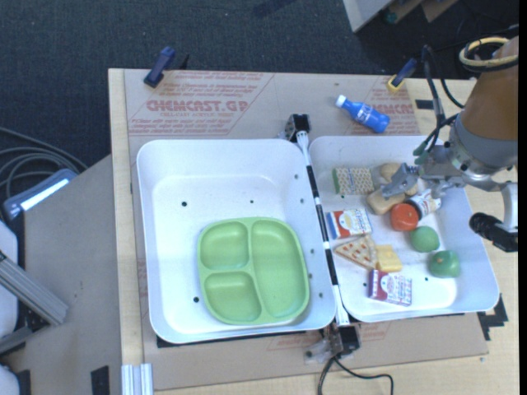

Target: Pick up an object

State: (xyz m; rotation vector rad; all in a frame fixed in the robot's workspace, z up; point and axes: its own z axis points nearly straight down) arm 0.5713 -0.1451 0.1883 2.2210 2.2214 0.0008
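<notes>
Jaws (422, 189) low in the crowded right bin (478, 299), open or closed impossible to tell, just beside a red tomato (403, 216) and a tan bread piece (387, 196); risk of nudging neighbours or closing on nothing among such tightly packed items.

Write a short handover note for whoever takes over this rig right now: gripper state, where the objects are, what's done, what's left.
Gripper: low over the right bin, beside the red ball; grasp state unreadable, nothing seen between its fingers.
Right bin also holds two green balls, a cracker, a yellow block and small packets.
Left bin holds a green divided tray.
A blue bottle lies on the bench behind the bins.
Done: approach. Left: grasp and lift one object.
</notes>
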